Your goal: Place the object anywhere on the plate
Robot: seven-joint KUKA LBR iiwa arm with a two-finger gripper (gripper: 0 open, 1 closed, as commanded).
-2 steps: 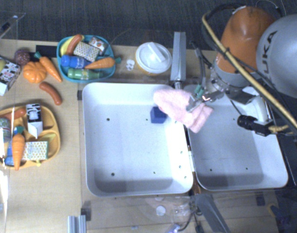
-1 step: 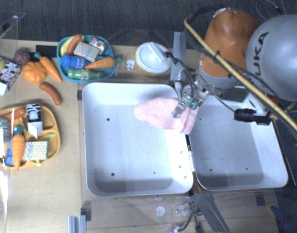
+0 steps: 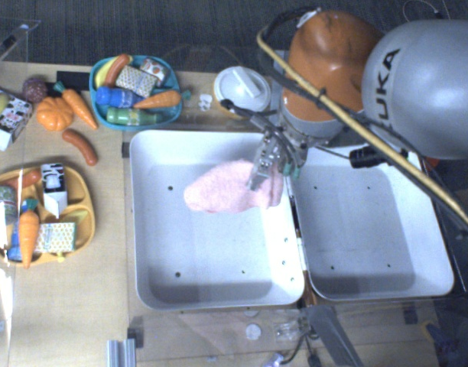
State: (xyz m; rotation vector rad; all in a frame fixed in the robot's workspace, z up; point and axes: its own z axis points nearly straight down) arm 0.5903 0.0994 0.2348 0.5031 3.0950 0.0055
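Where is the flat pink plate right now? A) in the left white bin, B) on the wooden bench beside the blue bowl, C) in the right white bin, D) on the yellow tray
A: the flat pink plate lies on the floor of the left white bin, in its upper half, with the gripper over its right edge.

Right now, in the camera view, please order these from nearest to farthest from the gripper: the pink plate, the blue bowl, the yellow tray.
1. pink plate, in the left bin, right beside the gripper.
2. blue bowl, up left on the bench.
3. yellow tray, far left.
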